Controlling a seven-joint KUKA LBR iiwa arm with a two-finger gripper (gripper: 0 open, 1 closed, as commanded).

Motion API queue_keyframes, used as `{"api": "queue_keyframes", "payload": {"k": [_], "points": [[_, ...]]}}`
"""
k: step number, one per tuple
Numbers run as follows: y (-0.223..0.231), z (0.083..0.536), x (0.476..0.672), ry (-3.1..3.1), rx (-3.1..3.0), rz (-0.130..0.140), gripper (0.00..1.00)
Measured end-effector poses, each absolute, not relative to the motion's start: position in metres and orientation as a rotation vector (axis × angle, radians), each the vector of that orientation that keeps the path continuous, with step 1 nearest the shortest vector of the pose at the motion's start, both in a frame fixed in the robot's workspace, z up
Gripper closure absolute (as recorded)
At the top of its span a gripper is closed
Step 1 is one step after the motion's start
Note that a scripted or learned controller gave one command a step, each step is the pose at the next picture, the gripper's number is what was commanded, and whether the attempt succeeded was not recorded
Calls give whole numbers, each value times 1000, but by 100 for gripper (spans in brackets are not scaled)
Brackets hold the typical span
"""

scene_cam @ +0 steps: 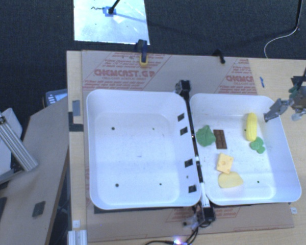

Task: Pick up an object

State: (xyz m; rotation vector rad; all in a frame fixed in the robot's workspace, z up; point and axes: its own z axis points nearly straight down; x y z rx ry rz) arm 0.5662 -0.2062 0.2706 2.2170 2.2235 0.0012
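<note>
Reaching in from the right edge of the camera view, the end effector is seen above the far right rim of the right bin. Its grey tip is pointed toward the left, and whether it is open or closed cannot be told; nothing is seen held in it.

6 objects are found in the right bin, all lying on its floor. A yellow corn cob is placed just to the left of the end effector and a little nearer the camera, standing lengthwise. A small green broccoli piece lies just beside the cob's near end. Further left of the end effector, a larger green leafy piece is seen close to the divider between the bins, and a brown chocolate bar is set against its right side, touching or nearly so. Nearer the camera and left of the end effector, a yellow cheese wedge with holes is found, and a pale yellow rounded piece lies just beyond it toward the near rim.

The left bin lies well apart from the end effector, on its far left. Both bins are carried on a board with red lettering on the table.
</note>
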Motion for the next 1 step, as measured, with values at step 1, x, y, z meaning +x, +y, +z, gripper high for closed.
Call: {"api": "queue_keyframes", "payload": {"k": [1], "points": [[-205,153,601,2232,2217,-3,0]]}}
